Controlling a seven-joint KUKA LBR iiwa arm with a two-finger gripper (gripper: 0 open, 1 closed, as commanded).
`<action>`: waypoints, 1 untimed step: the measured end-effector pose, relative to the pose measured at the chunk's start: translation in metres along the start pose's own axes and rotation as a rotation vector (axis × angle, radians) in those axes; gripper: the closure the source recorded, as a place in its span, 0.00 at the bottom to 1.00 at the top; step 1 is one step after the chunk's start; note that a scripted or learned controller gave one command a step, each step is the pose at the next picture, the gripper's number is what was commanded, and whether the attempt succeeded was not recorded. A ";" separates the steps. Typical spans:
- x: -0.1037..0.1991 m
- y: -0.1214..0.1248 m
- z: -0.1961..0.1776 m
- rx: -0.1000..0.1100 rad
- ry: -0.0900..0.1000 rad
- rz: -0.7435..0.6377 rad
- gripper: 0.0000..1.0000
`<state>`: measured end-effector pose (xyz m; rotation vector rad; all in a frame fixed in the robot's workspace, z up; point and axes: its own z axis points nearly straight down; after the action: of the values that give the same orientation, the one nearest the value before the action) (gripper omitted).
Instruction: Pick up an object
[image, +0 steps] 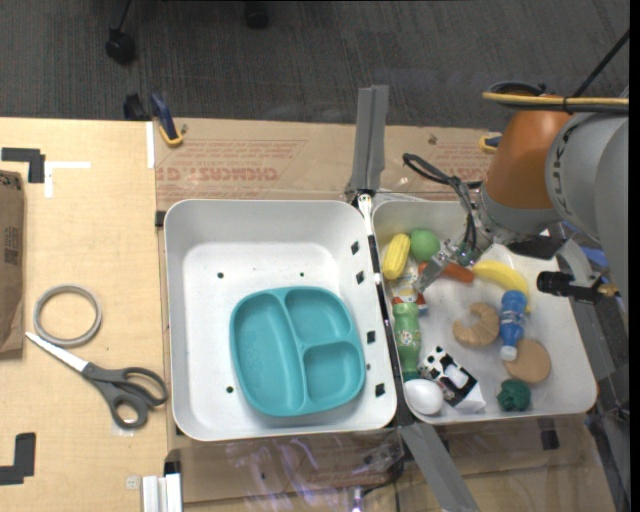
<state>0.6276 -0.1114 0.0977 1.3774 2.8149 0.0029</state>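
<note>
Gripper (447, 262) low in right bin (575, 400), finger spread not discernible; tips just above orange carrot-like piece (452, 270), no contact confirmed. Corn cob (396, 255) and green ball (424, 243) to its left, banana (500, 275) to its right. Left bin (190, 300) holds teal divided tray (298, 350).

one fixed camera | above surface (90, 180) | looks down at a slant | covers both bins (190, 260) | arm (560, 150) enters from right
</note>
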 end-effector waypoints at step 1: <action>0.000 0.001 -0.010 -0.001 -0.003 -0.003 1.00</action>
<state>0.6288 -0.1106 0.1077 1.3718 2.8140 0.0028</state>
